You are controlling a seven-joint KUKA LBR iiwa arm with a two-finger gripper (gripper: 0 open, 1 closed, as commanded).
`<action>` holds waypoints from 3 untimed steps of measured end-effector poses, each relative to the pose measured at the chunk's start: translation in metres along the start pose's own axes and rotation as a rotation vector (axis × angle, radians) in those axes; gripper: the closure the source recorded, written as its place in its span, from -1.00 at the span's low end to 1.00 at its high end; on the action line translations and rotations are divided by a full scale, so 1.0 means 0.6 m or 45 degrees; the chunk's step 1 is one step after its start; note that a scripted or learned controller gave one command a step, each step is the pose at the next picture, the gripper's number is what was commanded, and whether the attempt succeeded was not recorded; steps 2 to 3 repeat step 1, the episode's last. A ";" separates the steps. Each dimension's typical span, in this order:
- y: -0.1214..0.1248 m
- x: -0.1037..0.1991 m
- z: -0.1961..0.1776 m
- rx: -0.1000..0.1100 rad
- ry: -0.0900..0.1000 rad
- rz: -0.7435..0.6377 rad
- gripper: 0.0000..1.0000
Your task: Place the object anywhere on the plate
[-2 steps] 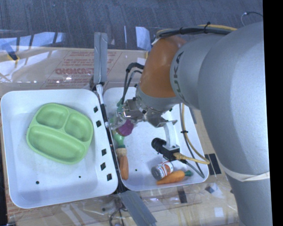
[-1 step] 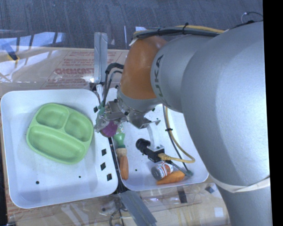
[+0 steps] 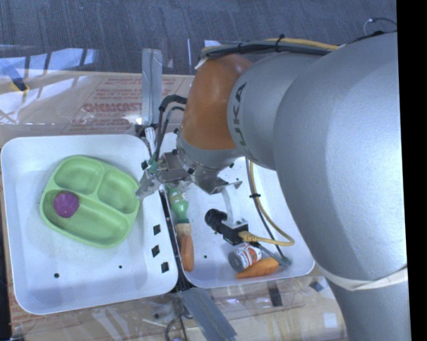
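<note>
Camera view: the gripper (image 3: pixel 164 177) is seen low over the wall shared by the two bins, at the left edge of the right bin (image 3: pixel 207 272). Whether it is released or clenched cannot be told, as the wrist hides much of it, and nothing can be made out as held. Just near of it, the carrot (image 3: pixel 186 251) is found lying flat on the floor of the right bin, close along the left wall. It is judged to be the task's object because the gripper is set directly above its leafy end, as would be done for a downward grasp. The long axis of the carrot runs far to near, almost parallel to the wall. The green top points far, toward the gripper, and the orange tip points near. Farther right in the same bin, a second carrot (image 3: pixel 259 269) and a small can (image 3: pixel 244 257) are seen touching, near the front rim. In the left bin (image 3: pixel 84 278), well apart, the green plate (image 3: pixel 103 222) is laid, and a purple ball (image 3: pixel 66 204) already rests in its left compartment
</note>
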State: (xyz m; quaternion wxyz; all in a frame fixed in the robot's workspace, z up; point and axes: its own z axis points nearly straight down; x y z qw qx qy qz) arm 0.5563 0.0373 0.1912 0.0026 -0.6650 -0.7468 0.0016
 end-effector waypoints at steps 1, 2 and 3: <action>0.108 0.101 0.028 -0.002 -0.002 0.076 -1.00; 0.108 0.101 0.028 -0.002 -0.002 0.076 -1.00; 0.108 0.101 0.028 -0.002 -0.002 0.076 -1.00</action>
